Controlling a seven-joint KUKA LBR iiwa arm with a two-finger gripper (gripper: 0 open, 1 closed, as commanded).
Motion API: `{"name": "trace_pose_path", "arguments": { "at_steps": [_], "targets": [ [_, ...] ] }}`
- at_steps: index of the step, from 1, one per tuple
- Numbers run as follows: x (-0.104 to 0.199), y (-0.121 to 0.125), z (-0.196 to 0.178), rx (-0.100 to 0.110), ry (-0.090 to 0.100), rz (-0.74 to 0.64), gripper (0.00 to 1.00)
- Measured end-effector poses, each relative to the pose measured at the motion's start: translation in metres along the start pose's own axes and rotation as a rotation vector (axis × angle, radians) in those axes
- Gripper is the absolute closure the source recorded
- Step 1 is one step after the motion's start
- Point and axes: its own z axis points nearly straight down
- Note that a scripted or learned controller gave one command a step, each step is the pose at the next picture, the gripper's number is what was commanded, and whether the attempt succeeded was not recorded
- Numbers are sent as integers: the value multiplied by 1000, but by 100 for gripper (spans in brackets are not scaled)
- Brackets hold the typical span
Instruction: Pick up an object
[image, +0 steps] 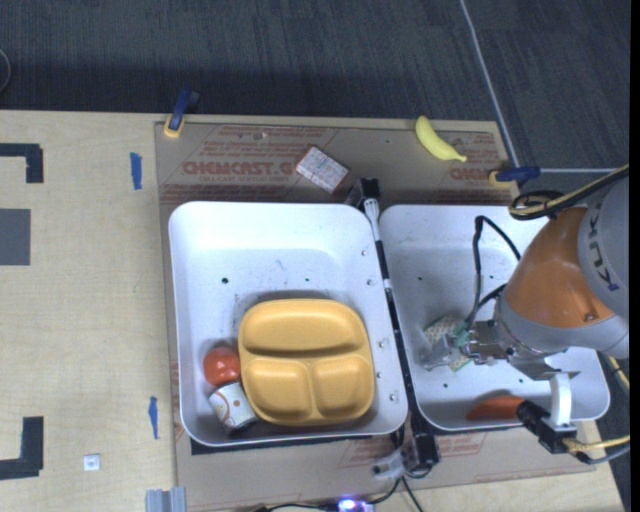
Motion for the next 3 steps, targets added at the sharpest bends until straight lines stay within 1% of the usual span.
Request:
{"name": "trace_pose_path", "arguments": {
  "at_steps": [3],
  "targets": [
    [1,0,0,0,-1,-1,0]
  ]
}}
